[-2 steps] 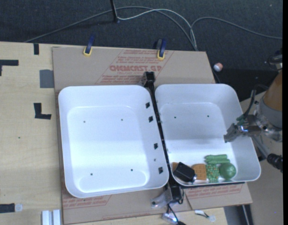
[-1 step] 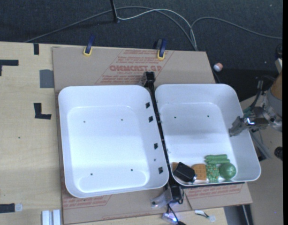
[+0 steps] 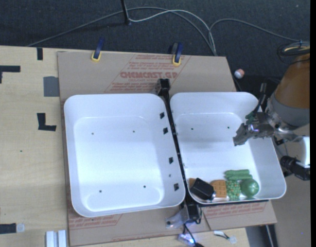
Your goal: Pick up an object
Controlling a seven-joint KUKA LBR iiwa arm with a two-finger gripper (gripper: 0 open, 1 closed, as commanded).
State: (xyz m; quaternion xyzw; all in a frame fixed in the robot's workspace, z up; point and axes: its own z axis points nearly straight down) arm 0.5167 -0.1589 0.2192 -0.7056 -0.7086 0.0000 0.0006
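My claw [image 3: 245, 136] hangs at the right of the frame over the right bin [image 3: 214, 99], gripping nothing I can see, while the items sit crowded in that bin's lower corner: black block [image 3: 202, 189], orange piece [image 3: 218, 188], green things [image 3: 240, 183].

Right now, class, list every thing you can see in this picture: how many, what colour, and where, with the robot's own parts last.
white bins: two, side by side on the bench.
black object: one, near edge of the right bin.
orange object: one, right of the black one.
green objects: a cluster, near right corner of the right bin; exact count unclear.
cardboard sheet: one, brown, under the bins.
clamps: two, blue and yellow, on the cardboard's far edge.
cables: several, on the dark floor beyond.
arm: one, grey with orange band, at right.
gripper: one, dark, over the right bin.
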